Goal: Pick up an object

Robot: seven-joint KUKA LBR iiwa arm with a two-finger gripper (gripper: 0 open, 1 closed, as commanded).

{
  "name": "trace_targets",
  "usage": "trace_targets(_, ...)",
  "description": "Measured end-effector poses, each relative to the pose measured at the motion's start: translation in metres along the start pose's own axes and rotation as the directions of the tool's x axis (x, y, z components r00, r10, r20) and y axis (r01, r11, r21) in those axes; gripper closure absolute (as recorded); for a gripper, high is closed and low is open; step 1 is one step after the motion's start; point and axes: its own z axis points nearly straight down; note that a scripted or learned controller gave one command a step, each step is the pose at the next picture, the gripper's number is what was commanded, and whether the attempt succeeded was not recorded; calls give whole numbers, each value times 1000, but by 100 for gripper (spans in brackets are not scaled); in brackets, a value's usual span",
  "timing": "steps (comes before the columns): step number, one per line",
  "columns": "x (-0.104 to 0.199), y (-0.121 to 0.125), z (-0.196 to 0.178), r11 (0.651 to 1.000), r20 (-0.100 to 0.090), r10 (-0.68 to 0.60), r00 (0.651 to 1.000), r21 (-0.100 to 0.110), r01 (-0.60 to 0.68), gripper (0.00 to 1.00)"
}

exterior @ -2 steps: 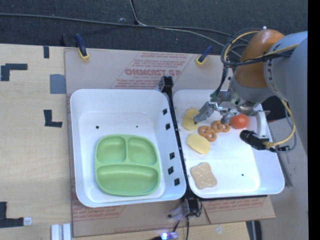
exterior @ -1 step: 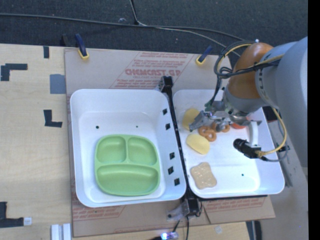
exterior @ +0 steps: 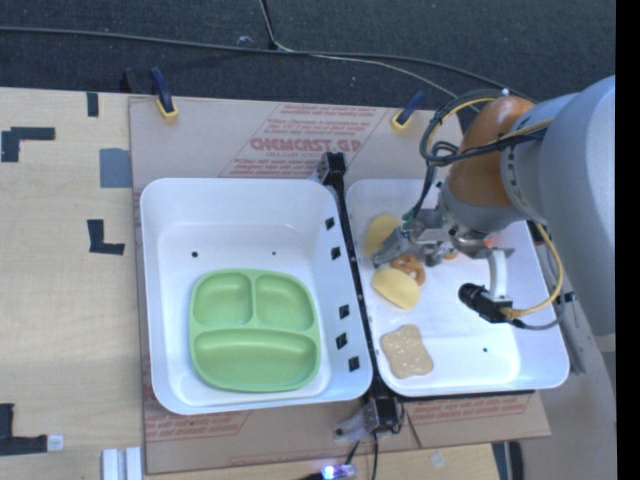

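- My pincer (exterior: pixel 400 253) hangs low in the right bin (exterior: pixel 540 368) over an orange food piece (exterior: pixel 408 265) — whether it grips, I cannot tell.
- Yellow pieces (exterior: pixel 396 287) crowd beside it — a tight approach.

Arm (exterior: pixel 575 183): bulky grey casing, orange band (exterior: pixel 485 158) above wrist; yellow and black cables (exterior: pixel 520 313) looped alongside metal gripper (exterior: pixel 405 253).

green divided plate (exterior: pixel 255 329), left bin (exterior: pixel 165 208)
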Motion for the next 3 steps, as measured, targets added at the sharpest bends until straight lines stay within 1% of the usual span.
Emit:
trace_targets(1,0,0,-11,1000,1,0,1000,-1,0,100)
trace_targets(2,4,11,-62,1000,0,1,1000,-2,-1,100)
trace_targets(3,4,14,-119,1000,0,1,1000,-4,-1,100)
